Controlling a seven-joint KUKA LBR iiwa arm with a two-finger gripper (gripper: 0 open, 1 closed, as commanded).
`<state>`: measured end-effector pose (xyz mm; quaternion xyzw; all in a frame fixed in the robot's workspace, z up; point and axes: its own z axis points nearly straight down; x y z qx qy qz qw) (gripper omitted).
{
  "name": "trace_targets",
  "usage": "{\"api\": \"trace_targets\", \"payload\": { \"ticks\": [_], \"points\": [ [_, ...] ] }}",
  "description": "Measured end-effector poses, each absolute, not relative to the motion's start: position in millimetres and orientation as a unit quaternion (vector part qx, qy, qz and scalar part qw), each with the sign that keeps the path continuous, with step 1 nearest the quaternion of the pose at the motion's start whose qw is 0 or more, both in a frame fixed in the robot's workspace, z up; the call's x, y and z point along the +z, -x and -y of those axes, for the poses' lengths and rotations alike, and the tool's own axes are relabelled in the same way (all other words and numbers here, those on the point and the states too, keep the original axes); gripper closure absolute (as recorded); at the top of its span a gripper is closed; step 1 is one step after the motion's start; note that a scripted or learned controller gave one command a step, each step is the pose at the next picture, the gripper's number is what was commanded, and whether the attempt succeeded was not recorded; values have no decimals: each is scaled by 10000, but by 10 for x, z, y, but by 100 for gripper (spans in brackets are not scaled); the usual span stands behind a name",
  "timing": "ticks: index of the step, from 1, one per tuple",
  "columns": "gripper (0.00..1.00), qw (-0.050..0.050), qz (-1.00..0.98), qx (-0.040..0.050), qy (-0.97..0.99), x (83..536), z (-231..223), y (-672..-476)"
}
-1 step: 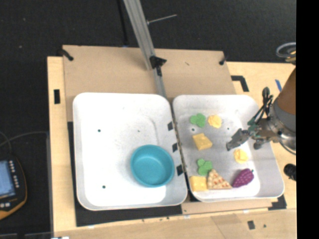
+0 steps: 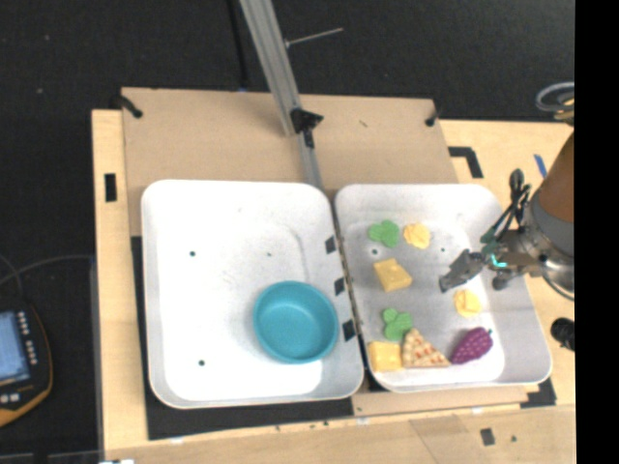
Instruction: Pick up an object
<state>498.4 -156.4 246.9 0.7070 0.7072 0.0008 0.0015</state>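
1. The gripper (image 2: pixel 462 272) hangs over the right bin (image 2: pixel 440 201), reaching in from the right edge; its dark fingertip end sits at mid-bin, with the arm (image 2: pixel 553 201) and its orange band behind it.
2. Nearest candidates: a small yellow piece (image 2: pixel 468 303) lies just below and beside the gripper; the yellow cheese wedge (image 2: pixel 392 275) sits just to its left, apart from it.
3. Further off, a green piece (image 2: pixel 384 231) and a pale yellow piece (image 2: pixel 417 235) lie toward the bin's far side; along the near side sit a second green piece (image 2: pixel 396 323), a yellow block (image 2: pixel 385 357), a pizza slice (image 2: pixel 422 350) and purple grapes (image 2: pixel 471 345) (the slice touches the block, by the look of it).
4. Fingers: at this slant they read as one dark shape, so how far apart they stand can't be told; nothing is visibly held between them.
5. The left bin (image 2: pixel 193 220) holds a blue bowl (image 2: pixel 294 320), upright, toward its near right corner.
6. Both bins rest side by side on a tan bench (image 2: pixel 213 133); a grey pole (image 2: pixel 271 51) slants up behind them; dark floor all around, and a handheld controller (image 2: pixel 17 356) at the left edge.
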Motion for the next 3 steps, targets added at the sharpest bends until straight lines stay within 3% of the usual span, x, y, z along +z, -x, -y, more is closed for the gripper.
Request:
{"api": "trace_targets", "payload": {
  "ticks": [2,3],
  "points": [
    [0,-19,-7070,-16,-7072,1364,1488,-4981],
    [0,10,-7064,6,-7079,1017,1503,-4994]
  ]
}}
